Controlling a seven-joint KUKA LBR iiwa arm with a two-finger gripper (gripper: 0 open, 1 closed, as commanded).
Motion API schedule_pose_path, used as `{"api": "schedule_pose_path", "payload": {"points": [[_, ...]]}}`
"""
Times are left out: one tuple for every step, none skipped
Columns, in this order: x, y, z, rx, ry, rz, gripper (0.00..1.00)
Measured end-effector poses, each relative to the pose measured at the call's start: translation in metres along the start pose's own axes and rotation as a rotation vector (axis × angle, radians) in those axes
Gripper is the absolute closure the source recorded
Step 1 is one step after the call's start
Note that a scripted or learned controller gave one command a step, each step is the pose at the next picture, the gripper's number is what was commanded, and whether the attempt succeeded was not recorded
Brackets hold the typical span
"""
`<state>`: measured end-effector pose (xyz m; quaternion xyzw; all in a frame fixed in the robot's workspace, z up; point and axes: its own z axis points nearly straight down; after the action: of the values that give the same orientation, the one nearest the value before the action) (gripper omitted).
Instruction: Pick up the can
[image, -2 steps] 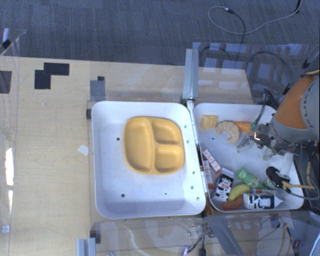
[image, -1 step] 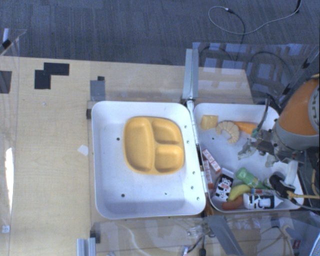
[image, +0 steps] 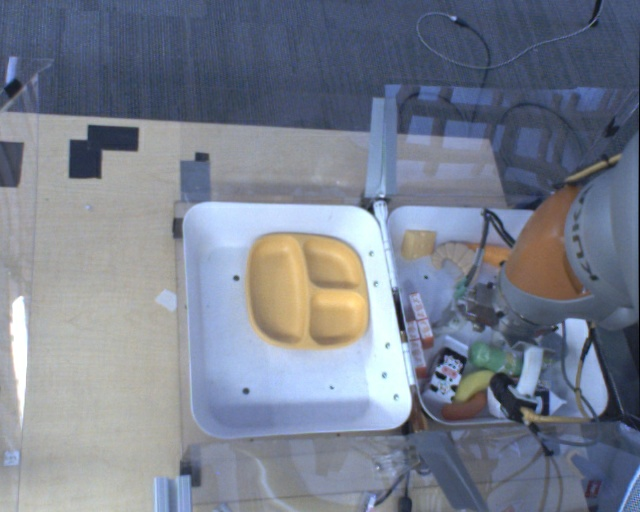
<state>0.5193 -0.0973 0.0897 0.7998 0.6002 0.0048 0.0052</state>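
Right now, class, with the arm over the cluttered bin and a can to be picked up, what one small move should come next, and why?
Probably lift the arm a little to clear the view. It hangs low over the right bin, covering much of the clutter, and among the exposed items, a banana, a green piece and a yellow block, I cannot pick out a can.

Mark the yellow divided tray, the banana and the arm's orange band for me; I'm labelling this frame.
Yellow divided tray (image: 305, 290), camera view, on its centre divider.
Banana (image: 473, 383), camera view, on its middle.
Orange band (image: 540, 250), camera view, on its broad face.
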Motion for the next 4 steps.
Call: {"api": "schedule_pose_path", "payload": {"points": [[-0.073,0.039,-0.008,0.009,-0.001,-0.015,0.00],[-0.092,-0.001,0.000,-0.003,0.000,0.144,0.00],[-0.069,0.030,0.000,0.001,-0.002,0.065,0.00],[0.002,0.016,0.000,0.000,0.002,0.164,0.00]]}}
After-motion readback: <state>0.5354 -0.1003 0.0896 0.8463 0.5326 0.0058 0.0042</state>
